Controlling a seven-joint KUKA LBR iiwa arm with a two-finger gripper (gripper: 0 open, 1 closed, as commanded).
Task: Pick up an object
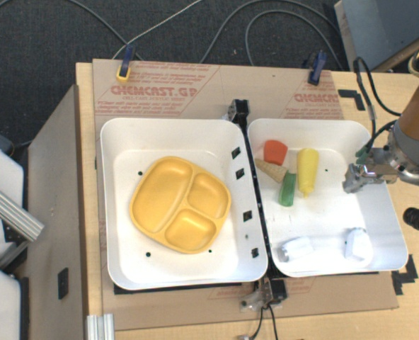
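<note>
Gripper [356, 178] at right bin [379, 218] edge; can't tell pincer state. Yellow block [307, 168]: likely light, hard, smooth. Best pinched across narrow sides.

Bright, even overhead light, soft faint shadows, white bins [117, 190] near overexposure, mild softness throughout.

Both white bins [117, 211] look like smooth, faintly glossy plastic. At nine o'clock the yellow divided tray [180, 204] is smooth matt plastic. The gripper [356, 178], at three o'clock, is dull grey metal. The bench [216, 87] looks like brown paper-covered board, matt.
</note>
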